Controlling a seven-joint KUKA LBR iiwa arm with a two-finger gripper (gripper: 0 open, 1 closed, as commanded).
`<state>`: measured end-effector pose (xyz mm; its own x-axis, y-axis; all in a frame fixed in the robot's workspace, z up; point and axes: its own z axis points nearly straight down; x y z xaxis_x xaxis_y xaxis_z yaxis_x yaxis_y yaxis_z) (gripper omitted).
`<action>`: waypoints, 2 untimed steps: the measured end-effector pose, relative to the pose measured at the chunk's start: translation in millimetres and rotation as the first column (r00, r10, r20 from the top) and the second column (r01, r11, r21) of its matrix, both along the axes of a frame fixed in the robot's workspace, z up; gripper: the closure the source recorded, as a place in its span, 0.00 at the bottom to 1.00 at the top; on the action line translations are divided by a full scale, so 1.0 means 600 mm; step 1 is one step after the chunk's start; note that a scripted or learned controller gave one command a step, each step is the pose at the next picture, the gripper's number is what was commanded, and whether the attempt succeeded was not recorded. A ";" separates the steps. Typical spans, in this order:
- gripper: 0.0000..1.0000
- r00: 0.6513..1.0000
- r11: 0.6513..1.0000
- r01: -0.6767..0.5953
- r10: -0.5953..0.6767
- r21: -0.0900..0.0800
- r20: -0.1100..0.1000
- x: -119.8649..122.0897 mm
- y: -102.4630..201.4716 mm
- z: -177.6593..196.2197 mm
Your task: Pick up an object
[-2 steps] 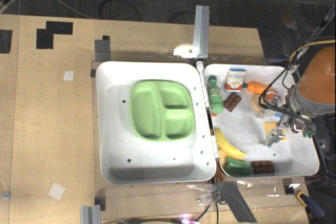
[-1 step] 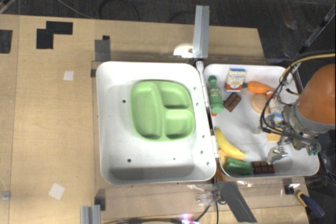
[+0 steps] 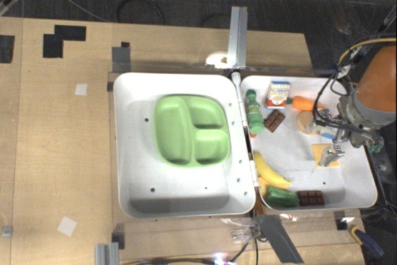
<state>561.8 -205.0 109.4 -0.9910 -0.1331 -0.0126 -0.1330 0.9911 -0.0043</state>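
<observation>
Cheese wedge [image 3: 327, 154]: right bin [image 3: 366, 195], right side, directly under gripper [image 3: 336, 149]. Finger state cannot be told. Risk judged: thin wedge pushed flat or missed; orange carrot [image 3: 303, 103] far off.

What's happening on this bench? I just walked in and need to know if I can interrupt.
A grey arm with an orange band reaches in from the right over the right bin, its gripper low above a yellow wedge. Nothing is visibly held yet. A banana, green bottle and chocolate bar lie nearby; the left bin holds a green divided tray.
</observation>
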 end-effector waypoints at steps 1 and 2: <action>0.00 0.988 0.988 -0.154 0.154 -0.005 0.004 -0.044 0.033 -0.032; 0.00 0.995 0.995 -0.099 0.099 -0.005 0.007 -0.096 0.058 -0.031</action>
